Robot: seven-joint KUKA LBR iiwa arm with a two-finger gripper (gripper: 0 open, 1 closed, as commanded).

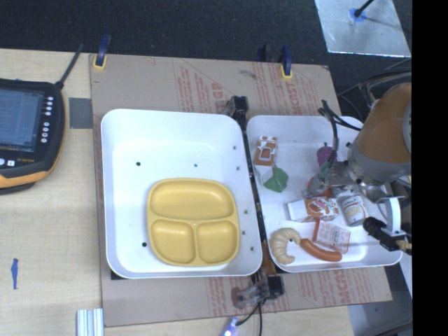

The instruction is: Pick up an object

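Gripper (327, 180) sits low in the right bin (301, 126), at the bin's right-centre, arm (381, 135) coming in from the right with the orange band above the wrist. Fingers are hidden among the clutter; cannot tell if spread or pressed together, and nothing is visibly pinched between them.

Landmark = right bin. Just beside the gripper, toward the bin's far side, a dark purple item (325, 154). Just below the gripper, toward the bin's near side, a white-and-red packet (315, 208) lies flat. Right of that packet, a small white jar (352, 208) tilted, close to the wrist. Nearer the bin's front edge: a red sausage (320, 251), a red-and-white wrapper (332, 235) touching it, and a tan croissant (285, 243) in the bin's front-left corner. Left-centre of the bin: a green leaf-like piece (277, 180). Above it, toward the bin's far-left, a small brown-and-white carton (265, 150).

Left of the right bin, touching edge to edge, the left bin (126, 138) holds a yellow divided tray (193, 221) in its near half. Both bins rest on brown cardboard (182, 82) on the tabletop (42, 243). Well left of the right bin, a teach pendant (26, 131) with orange trim lies at the tabletop's edge.
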